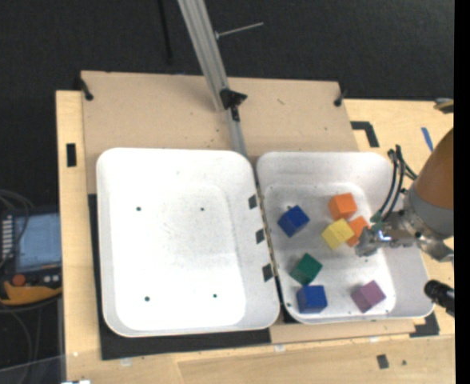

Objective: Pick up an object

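beside the fingers (368, 238), the yellow cube (339, 234).

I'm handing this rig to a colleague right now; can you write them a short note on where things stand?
Gripper: down in the right white bin, at its right side, next to the yellow cube and a small orange block. No object is visibly between its fingers.

Objects: all in the right bin. Orange cube at the back, blue cube to the left, green cube in the middle, second blue cube and purple cube at the front.

Done: arm is lowered among the cubes.

Left: grasp one object and lift it.
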`<act>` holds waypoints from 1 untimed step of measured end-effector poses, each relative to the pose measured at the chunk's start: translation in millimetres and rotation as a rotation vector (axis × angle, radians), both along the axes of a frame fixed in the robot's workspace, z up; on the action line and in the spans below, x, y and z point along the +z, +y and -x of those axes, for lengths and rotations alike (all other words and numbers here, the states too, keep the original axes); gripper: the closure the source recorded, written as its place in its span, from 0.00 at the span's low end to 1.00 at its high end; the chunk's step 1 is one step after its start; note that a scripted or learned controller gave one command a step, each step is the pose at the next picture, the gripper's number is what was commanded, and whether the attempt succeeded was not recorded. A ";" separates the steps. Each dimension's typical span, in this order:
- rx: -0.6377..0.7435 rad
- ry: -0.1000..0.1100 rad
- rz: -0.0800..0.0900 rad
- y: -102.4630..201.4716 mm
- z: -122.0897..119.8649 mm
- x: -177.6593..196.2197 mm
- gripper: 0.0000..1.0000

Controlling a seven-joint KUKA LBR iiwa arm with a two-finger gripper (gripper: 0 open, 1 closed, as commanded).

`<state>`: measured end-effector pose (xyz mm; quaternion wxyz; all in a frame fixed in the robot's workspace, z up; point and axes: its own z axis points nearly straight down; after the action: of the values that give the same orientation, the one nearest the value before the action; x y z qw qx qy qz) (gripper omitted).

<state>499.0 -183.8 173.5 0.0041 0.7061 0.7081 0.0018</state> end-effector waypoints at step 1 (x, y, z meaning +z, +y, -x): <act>0.001 0.001 -0.001 -2.0 1.2 44.0 1.00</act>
<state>497.8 -185.9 217.5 0.0035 0.7059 0.7083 0.0016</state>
